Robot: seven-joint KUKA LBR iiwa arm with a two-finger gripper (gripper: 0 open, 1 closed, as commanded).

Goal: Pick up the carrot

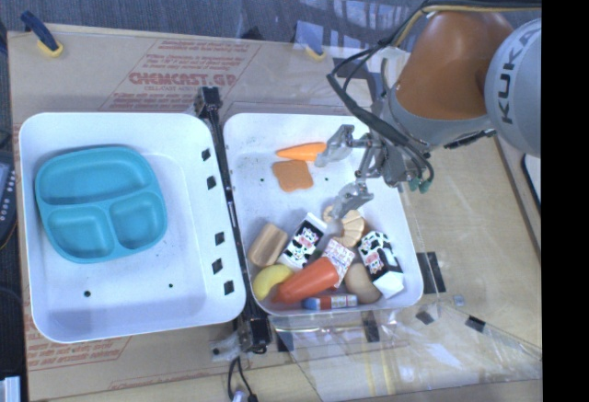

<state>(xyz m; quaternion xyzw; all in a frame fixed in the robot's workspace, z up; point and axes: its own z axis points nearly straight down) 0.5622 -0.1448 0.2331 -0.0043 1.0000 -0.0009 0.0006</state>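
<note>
**Carrot at rest in right bin, gripper spread beside it, nothing held**

Carrot [301, 152] lying flat on floor of right bin [241, 170], upper-middle area, long axis near horizontal, tip toward 9 o'clock. Blunt end close to, possibly touching, upper finger of gripper [341, 172]; contact not resolvable. Orange flat slice [293, 176] just at 6 o'clock of carrot, narrow gap between.

Gripper at 3 to 4 o'clock of carrot, fingers spread wide, one near carrot's blunt end, the other lower by the heap. Nothing between them.

Risks, as judgement:
- Fingers offset to one side of carrot rather than straddling it; closing here likely to miss, or nudge carrot toward 9 o'clock.
- Slice close by, similar colour; could be pinched along with or instead of carrot.
- Larger orange-red vegetable [308, 281] in heap at 6 o'clock also carrot-like; wrong-target possibility.
- Lower finger close to heap; descent could disturb it.

Containers:
- Right bin: carrot, slice, and along 6 o'clock wall a crowded heap: two cow-print cartons [301, 244] [380, 262], tan block [268, 244], yellow piece [271, 281], orange-red vegetable, small mixed items not identifiable.
- Left bin [55, 317]: blue divided tray [99, 202], toward 9 o'clock side, three compartments, nothing seen in them.
</note>
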